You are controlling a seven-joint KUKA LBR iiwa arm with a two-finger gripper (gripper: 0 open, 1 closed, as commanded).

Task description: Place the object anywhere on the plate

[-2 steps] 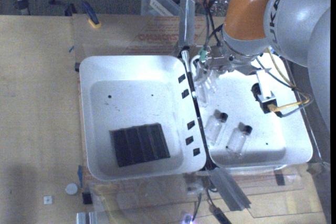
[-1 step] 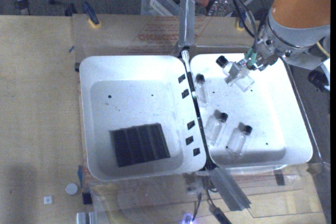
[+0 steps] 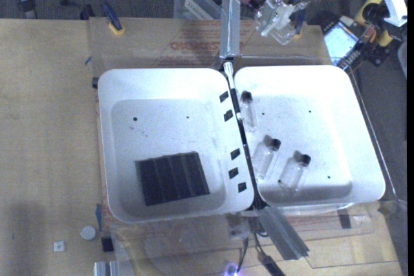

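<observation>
A clear vial [image 3: 279, 21] hangs pinched in the gripper [image 3: 282, 10] above the bench behind the right bin [image 3: 336, 84], long axis slanted. Three black-capped vials [image 3: 266, 155] lie in that bin; dark plate [image 3: 173, 178] sits in the left bin [image 3: 119, 90].

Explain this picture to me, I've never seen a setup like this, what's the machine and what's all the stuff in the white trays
This is one camera fixed above a workbench, looking down at a slant. The machine at the top right is a robot arm; its gripper hangs over the bench behind the bins, and it seems to have a clear vial in it, though glare makes that hard to confirm. Two shallow white bins sit side by side. The left bin holds a dark ridged plate. The right bin holds three clear vials with black caps, lying down. The job is to put a vial on the plate.
</observation>
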